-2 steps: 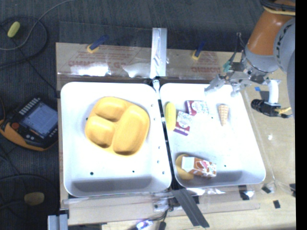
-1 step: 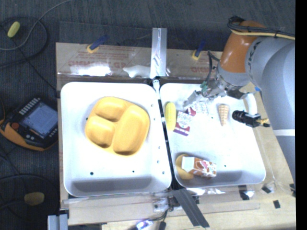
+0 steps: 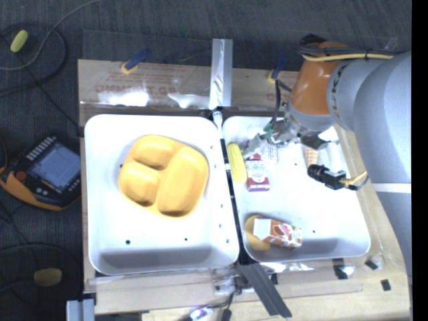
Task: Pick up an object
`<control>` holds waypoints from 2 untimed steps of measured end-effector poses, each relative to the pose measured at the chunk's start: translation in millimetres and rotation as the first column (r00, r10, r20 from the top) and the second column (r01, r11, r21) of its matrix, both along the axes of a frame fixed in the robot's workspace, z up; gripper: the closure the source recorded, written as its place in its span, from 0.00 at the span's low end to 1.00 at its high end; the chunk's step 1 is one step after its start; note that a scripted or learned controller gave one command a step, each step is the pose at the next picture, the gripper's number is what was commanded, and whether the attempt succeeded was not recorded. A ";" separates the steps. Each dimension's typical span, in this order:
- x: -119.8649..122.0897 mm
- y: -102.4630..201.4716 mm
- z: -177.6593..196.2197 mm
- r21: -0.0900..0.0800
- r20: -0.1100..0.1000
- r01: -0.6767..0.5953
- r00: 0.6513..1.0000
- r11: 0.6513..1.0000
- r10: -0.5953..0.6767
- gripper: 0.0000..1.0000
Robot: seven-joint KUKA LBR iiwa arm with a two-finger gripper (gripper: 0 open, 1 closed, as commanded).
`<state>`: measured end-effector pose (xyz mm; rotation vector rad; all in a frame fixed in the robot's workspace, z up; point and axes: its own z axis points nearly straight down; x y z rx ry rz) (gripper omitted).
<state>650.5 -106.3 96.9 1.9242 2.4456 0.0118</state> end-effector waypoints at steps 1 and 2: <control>2.8 2.6 10.7 0.005 0.003 -0.002 1.000 1.000 0.002 1.00; 18.7 91.0 99.2 0.012 -0.031 -0.043 0.999 0.999 0.043 1.00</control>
